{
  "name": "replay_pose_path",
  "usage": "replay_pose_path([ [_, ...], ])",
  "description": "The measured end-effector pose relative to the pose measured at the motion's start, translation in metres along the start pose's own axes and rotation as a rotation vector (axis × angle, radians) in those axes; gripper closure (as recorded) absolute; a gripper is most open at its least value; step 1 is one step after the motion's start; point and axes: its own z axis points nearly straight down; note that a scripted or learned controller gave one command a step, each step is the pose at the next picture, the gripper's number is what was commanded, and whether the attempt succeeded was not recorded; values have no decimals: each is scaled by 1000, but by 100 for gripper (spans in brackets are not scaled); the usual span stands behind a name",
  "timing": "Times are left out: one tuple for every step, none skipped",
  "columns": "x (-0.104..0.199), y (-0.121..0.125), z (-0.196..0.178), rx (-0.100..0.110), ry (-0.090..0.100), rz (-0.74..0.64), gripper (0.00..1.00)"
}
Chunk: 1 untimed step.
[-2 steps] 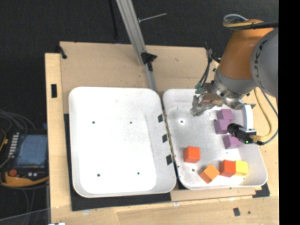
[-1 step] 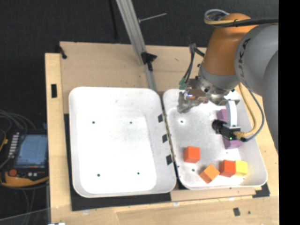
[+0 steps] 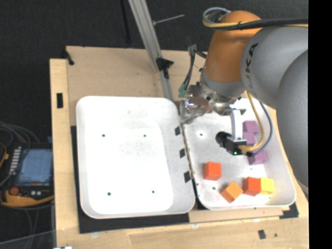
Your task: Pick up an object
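**Operator:** Walk me across the bench, left to right.

**Observer:** At your far left, off the bench, sits a handheld pendant with a blue screen and cables trailing from it. Next comes the left bin, white and shallow, with only a few small dark dots on its floor. A slanted metal rail runs down from the top toward the seam where the two bins meet.

**Operator:** And the right bin?

**Observer:** The right bin holds the blocks you care about. An orange cube lies alone near the middle. Toward the near edge you'll see an orange block, a red-orange cube just beside it, and a yellow cube touching that one. Purple blocks lie farther back, partly behind the cabling, with another purple piece below them.

**Operator:** Where's the arm, and what's the tool doing?

**Observer:** The arm reaches in from your right, its orange band over the right bin's far end. The gripper sits at that bin's far-left corner, well apart from the cubes. No block shows between its parts, and you can't tell from here whether it's released or clenched
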Motion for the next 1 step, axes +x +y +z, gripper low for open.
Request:
replay_pose_path([
  [59,-2,11,6,-1,2,100],
])
